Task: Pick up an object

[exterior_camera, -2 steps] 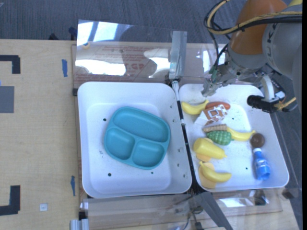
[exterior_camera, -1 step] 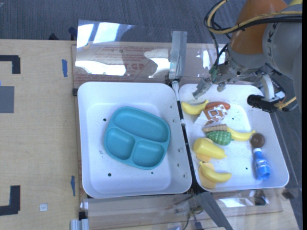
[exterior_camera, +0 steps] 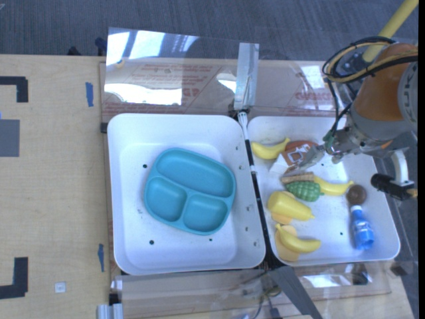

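toy fruit (exterior_camera: 295, 208) in right bin (exterior_camera: 388, 241), gripper (exterior_camera: 317, 157) low over it, finger state unclear

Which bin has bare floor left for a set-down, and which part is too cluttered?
Left bin: bare floor rings the blue divided plate, widest along its far and near walls. Right bin is crowded around the bananas, green fruit and blue bottle.

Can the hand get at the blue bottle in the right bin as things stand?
Probably yes: the blue bottle lies apart near the right bin's edge, nothing on top, and the hand is above the same bin.
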Action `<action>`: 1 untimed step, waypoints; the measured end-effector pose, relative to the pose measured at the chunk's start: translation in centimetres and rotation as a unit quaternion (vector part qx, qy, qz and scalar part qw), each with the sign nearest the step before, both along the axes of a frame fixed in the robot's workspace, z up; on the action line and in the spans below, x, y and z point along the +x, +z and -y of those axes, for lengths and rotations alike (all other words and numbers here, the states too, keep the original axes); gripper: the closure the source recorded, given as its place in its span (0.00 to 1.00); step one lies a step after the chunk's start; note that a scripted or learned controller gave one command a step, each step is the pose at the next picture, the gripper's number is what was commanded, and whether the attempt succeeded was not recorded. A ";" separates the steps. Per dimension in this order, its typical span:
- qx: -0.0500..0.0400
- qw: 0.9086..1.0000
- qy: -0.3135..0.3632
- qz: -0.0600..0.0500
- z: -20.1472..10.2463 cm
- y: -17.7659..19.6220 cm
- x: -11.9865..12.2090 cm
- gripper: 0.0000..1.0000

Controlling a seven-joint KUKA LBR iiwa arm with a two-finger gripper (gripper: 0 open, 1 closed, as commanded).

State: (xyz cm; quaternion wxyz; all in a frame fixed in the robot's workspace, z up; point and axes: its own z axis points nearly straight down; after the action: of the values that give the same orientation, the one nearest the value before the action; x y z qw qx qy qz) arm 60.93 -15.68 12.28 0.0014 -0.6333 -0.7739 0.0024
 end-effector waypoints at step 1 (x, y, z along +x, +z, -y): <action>-0.001 0.998 -0.055 -0.005 -2.8 -1.4 2.9 0.00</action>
State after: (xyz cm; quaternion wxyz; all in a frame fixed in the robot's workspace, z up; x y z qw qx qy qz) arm 63.84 -12.84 10.86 0.0051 -0.6747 -0.7380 0.0061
